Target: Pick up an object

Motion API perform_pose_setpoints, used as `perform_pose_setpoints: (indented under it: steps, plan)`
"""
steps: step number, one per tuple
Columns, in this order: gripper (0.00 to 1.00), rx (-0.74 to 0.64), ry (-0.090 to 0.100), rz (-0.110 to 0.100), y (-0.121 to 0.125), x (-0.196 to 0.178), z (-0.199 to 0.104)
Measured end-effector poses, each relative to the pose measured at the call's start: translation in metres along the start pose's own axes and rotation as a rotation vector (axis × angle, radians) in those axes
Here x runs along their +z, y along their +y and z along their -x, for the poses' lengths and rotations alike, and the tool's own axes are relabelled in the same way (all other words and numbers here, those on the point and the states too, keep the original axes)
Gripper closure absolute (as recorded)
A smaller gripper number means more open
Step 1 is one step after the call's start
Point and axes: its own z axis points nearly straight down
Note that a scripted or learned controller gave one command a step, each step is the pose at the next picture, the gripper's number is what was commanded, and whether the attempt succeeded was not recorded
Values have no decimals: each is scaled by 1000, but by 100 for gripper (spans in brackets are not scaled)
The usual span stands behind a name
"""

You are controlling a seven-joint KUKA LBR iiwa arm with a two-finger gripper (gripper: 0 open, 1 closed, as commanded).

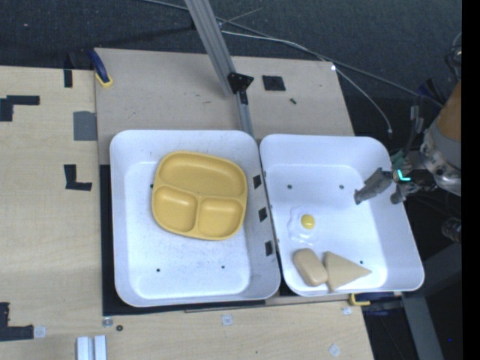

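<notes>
My gripper hangs over the right edge of the right bin, reaching in from the right. It is open, with nothing between its fingers. Below and to its left a toy fried egg lies on the bin floor. Near the bin's front wall rest a tan bread roll and a tan wedge, touching each other. A yellow divided plate sits in the left bin. The gripper is well apart from all of these.
A grey metal post slants down from the top to the gap between the bins. Black clips line the divide between the bins. Cables run across the dark floor at the upper right.
</notes>
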Motion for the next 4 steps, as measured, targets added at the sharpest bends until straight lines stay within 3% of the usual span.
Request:
perform_pose_setpoints:
  steps: [1, 4]
  plan:
    - [0, 0, 0, 1, 0, -1, 0]
    - [0, 1, 2, -6, 7, 180, -4]
